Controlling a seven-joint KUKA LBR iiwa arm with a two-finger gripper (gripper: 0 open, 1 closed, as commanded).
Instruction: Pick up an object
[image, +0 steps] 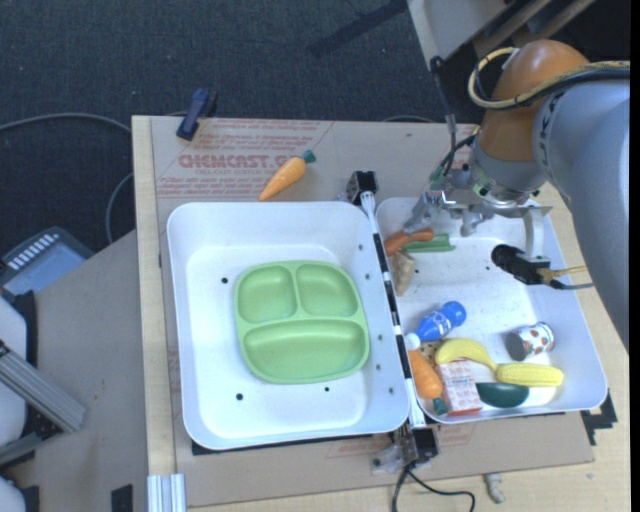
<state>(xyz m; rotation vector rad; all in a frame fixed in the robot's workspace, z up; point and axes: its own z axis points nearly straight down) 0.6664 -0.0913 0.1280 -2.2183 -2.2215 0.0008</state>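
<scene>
Two shallow white plastic bins side by side on a brown cardboard-covered bench (240, 145), glossy, with rounded corners. In the left bin (200, 330), mid-frame, a pale green plate (300, 322), smooth, rounded-square, split into three compartments. In the right bin (575, 330), a cluster of small toy foods toward the lower right: a blue and white bottle (441, 321), a curved yellow banana (464, 351), a bumpy yellow corn cob (529, 375), an orange carrot (425, 375) against the dividing wall, a red and white carton (461, 390), a dark green piece (503, 395) and a small can (530, 341) lying on its side. Outside the bins, upper middle of the frame, a second orange carrot (283, 176) with a green tip on the cardboard, and a blue clip (195, 113) at the board's far corner.

Upper right of the frame: grey arm (590, 130), orange band (525, 90) above the wrist, reaching down over the far end of the right bin. Gripper (437, 205) low, just above an orange and green toy vegetable (420, 241) lying at the bin's upper left corner beside the dividing wall. Cannot tell how far the pincer is parted; nothing visibly caught in it.
</scene>
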